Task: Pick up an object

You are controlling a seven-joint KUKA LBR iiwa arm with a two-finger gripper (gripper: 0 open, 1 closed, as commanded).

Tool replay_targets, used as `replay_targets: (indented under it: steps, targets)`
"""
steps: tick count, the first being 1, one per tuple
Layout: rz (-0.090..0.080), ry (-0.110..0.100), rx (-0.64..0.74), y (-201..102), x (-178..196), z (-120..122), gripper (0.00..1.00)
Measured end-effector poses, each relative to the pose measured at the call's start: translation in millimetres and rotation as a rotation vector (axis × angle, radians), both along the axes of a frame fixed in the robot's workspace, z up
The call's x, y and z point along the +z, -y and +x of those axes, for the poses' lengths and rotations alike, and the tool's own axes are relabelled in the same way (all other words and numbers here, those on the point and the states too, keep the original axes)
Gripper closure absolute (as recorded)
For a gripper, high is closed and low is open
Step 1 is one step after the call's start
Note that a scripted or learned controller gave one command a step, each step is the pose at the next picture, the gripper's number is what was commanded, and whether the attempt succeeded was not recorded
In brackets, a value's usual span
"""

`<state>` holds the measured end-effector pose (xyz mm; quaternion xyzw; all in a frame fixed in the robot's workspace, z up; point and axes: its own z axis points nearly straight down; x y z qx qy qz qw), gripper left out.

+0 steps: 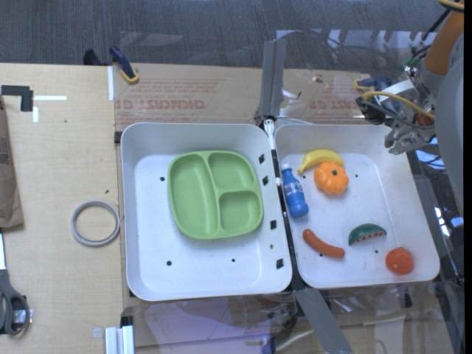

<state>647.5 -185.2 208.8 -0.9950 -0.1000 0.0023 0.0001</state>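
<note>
The gripper [402,135] is hanging above the right bin's [413,190] far right rim, well apart from the toys; whether it is wide or narrow cannot be told. Nothing is being carried. The approach step is likely just starting: the next move calls for choosing a target, perhaps the banana [318,158] touching the orange pumpkin [331,179], and descending.

Glossy white plastic bins [140,220], a matt green plastic tray [216,194], a pale wooden bench [59,168].

6 toy foods [331,180] in right bin [413,198]
</note>
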Motion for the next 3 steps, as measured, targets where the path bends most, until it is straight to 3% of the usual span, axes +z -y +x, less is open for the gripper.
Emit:
replay_targets:
  steps: [1,2,3]
  targets:
    - [0.000,0.001,0.004,-40.9,8.3,3.8,1.00]
    - [0.000,0.000,-0.001,33.2,10.5,-14.1,1.00]
    - [0.000,0.002,0.003,15.0,30.2,2.8,1.00]
